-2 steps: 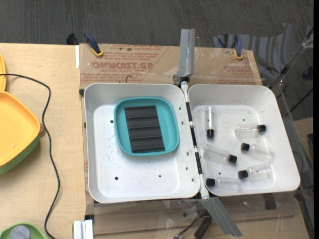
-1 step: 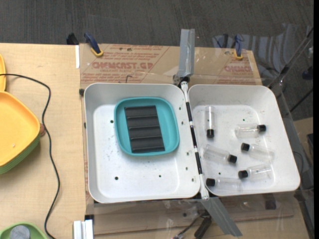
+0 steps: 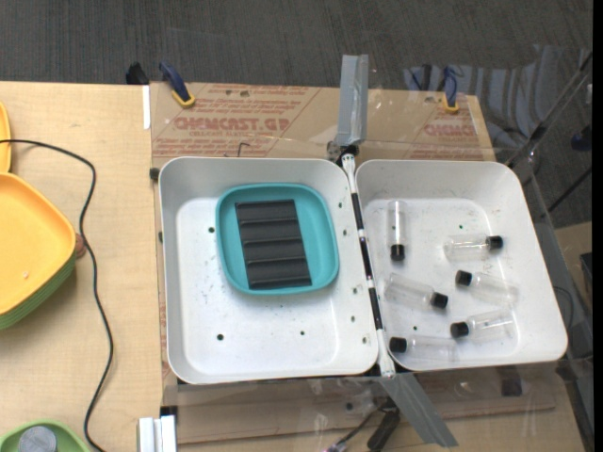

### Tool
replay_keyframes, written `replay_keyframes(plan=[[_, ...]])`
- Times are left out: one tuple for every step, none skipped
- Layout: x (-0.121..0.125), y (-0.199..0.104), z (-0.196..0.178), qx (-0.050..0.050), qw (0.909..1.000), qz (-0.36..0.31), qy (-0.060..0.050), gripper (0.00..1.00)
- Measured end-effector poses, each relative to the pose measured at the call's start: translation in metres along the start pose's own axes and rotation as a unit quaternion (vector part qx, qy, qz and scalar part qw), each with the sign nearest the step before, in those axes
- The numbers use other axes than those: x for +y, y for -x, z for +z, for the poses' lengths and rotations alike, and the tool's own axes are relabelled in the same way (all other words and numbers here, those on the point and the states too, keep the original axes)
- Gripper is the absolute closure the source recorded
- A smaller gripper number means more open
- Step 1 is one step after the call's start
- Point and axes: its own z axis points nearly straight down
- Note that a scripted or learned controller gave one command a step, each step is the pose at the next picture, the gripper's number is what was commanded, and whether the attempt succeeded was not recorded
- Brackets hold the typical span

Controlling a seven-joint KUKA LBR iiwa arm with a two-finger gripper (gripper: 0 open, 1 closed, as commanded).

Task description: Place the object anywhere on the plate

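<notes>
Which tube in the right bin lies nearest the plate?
The tube standing lengthwise at the right bin's left side, cap toward the front; the others lie farther from the plate.

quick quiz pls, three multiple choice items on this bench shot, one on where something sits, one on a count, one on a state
1. Where does the teal plate sit?
A. in the left bin
B. in the right bin
C. on the wooden table

2. How many clear tubes with black caps lie in the right bin?
A. two
B. six
C. ten

3. What state are the tubes in?
A. standing upright in a rack
B. stacked on the plate
C. lying scattered on the bin floor

Answers:
1. A: the plate rests inside the left bin, toward its far side.
2. B: six black caps show, each on its own clear tube.
3. C: they lie on their sides at different angles, none on the plate.
</notes>
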Motion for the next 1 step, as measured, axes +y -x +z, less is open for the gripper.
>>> replay_keyframes(plan=[[-0.0044,0.0098,0.0002,-0.001,0.9975,0.070,-0.001,0.00]])
